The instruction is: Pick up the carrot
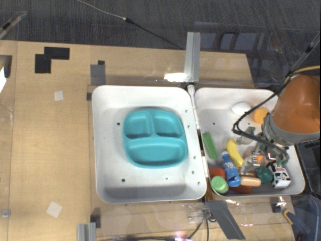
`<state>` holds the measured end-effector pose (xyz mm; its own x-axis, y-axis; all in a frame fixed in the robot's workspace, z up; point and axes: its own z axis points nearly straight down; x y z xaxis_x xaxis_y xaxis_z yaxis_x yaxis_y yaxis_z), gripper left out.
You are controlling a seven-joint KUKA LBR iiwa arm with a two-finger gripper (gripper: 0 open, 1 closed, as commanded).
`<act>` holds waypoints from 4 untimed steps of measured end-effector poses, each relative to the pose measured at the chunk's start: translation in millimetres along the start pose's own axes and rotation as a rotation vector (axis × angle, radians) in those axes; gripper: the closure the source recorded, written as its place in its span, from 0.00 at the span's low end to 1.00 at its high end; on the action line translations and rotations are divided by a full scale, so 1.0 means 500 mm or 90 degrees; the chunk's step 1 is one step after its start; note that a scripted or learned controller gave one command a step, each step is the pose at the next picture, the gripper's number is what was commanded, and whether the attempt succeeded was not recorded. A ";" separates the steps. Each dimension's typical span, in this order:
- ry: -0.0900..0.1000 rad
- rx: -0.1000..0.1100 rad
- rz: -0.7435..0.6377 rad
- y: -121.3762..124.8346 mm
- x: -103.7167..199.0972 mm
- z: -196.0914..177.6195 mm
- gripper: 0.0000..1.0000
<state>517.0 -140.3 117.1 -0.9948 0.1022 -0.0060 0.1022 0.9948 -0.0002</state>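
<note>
End effector (258, 159) low in right bin (220, 99), carrot (251, 182) just below-left

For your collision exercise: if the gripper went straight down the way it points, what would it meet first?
Probably the toys beneath the gripper, near the dark green piece; depth is unclear from above.

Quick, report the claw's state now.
Claw: low in the right bin among the toy food; open or closed cannot be told, and no carrot is seen in its grasp.
</note>
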 end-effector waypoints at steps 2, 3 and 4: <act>-0.009 0.003 -0.069 0.010 0.041 0.053 0.00; -0.004 0.000 0.193 -0.038 -0.009 0.056 0.00; -0.008 -0.001 0.385 0.039 0.055 0.054 0.00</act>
<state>492.1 -118.0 90.0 -0.7596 0.6502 -0.0165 0.6502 0.7598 0.0080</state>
